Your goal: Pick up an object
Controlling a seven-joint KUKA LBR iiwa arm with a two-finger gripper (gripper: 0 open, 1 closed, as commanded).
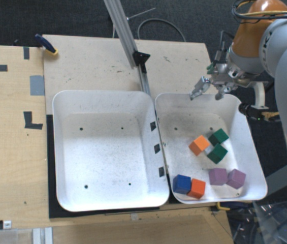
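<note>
The right bin (184, 111) holds several small blocks. An orange block (199, 145) and two green blocks (218, 136) (217, 154) lie near its middle. A blue block (182, 183) and a second orange block (197, 188) sit at the front edge, with two purple blocks (217, 176) (236, 178) to their right. My gripper (209, 91) hangs above the bin's far rim, open, with nothing between its fingers. It is well apart from the blocks.
The left bin (67, 136) stands beside the right one. A slanted metal rail (125, 32) crosses behind the bins. A blue and yellow clamp (46, 43) lies on the bench at the back left. Cables loop behind the right bin.
</note>
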